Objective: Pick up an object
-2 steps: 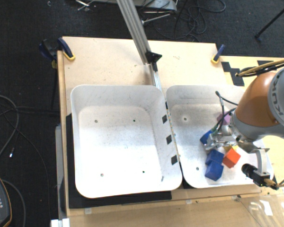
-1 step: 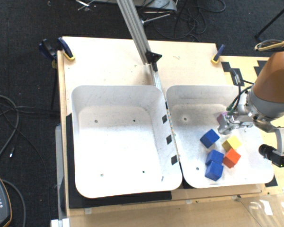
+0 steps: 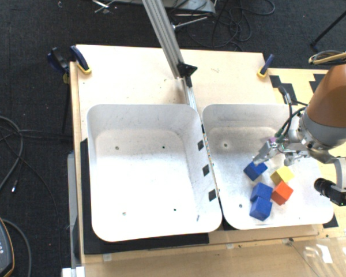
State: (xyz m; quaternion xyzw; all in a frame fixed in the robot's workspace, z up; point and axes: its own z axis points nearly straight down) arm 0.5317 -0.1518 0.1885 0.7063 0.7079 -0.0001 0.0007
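Several small blocks lie in the right bin [image 3: 230, 126]. A blue cube [image 3: 255, 170] sits nearest the bin's middle, with a yellow block [image 3: 284, 174] to its right. An orange block [image 3: 282, 193] lies below the yellow one. Two more blue blocks [image 3: 262, 190] [image 3: 260, 209] sit towards the front edge. My gripper [image 3: 265, 155] reaches in from the right and hangs just above and behind the blue cube. I see no block held in it.
The left bin [image 3: 104, 126] stands beside the right one, sharing a raised divider [image 3: 206, 154]. A slanted metal rail [image 3: 167, 33] runs from the back down to the bins. Clamps sit at the bench's back corners.
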